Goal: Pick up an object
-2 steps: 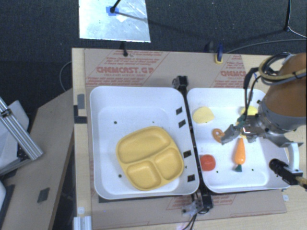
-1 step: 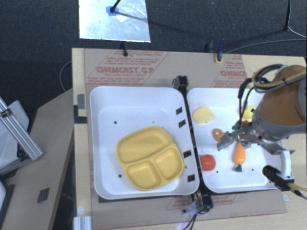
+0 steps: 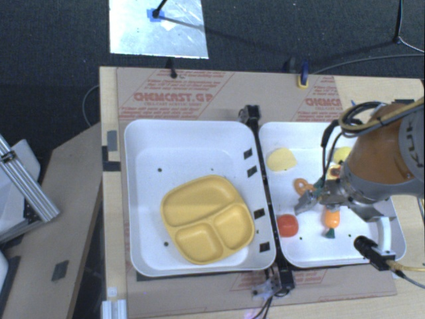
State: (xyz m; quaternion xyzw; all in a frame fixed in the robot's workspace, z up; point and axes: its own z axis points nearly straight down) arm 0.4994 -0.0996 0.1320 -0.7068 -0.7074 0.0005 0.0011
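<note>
The gripper (image 3: 311, 201) hung low over the middle of the right shallow white bin (image 3: 292, 254), at the approach step; its grip state could not be told. A glossy red rounded toy (image 3: 287, 225) lay near that bin's front-left corner, an orange carrot-shaped toy (image 3: 331, 219) just beside the gripper. The next move probably called for centring over one smooth, rounded piece before descending.

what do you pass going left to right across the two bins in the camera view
yellow divided plate → red tomato → small orange ring → gripper → carrot
</note>
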